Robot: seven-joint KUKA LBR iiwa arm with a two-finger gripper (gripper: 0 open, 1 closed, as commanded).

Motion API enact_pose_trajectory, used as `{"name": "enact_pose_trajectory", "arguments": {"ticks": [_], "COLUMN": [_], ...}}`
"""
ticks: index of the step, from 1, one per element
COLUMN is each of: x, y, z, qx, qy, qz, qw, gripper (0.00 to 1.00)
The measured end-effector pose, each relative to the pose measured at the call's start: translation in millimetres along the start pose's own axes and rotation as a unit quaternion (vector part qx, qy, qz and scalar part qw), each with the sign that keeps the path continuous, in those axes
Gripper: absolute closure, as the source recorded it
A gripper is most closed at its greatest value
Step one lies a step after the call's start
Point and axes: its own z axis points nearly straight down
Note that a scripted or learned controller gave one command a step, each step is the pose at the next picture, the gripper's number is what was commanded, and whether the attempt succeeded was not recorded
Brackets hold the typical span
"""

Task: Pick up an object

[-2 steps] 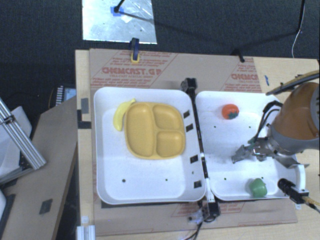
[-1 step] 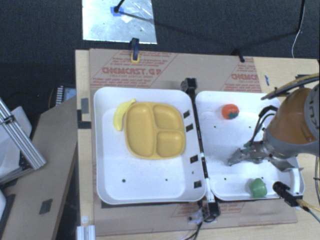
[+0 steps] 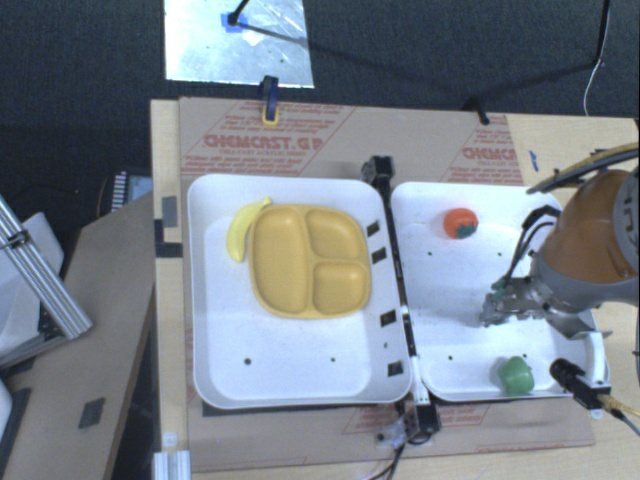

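**Camera view: two small targets in the right bin**

Camera view puts a green object [image 3: 516, 374] at five o'clock in the right bin [image 3: 440, 268] and an orange ball [image 3: 460, 223] at eleven o'clock, well apart. The gripper [image 3: 503, 303] hangs low between them, nearer the green one (whether it is wide or narrow I cannot tell). Best to centre over the green piece before descending, minding the bin's near wall. A yellow tray [image 3: 305, 260] and banana [image 3: 242, 230] sit in the left bin [image 3: 220, 368].

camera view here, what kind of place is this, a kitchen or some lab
Most likely a robot lab test bench, not a kitchen: a grey and orange arm reaches over two white bins set on a cardboard-covered bench, with toy-like food such as a yellow divided plate.
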Motion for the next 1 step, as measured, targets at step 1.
{"name": "enact_pose_trajectory", "arguments": {"ticks": [1], "x": [-6.4], "y": [10.3], "z": [-51.2], "qx": [-0.002], "qy": [-0.001], "qz": [-0.002], "qw": [1.0000], "gripper": [1.00]}}
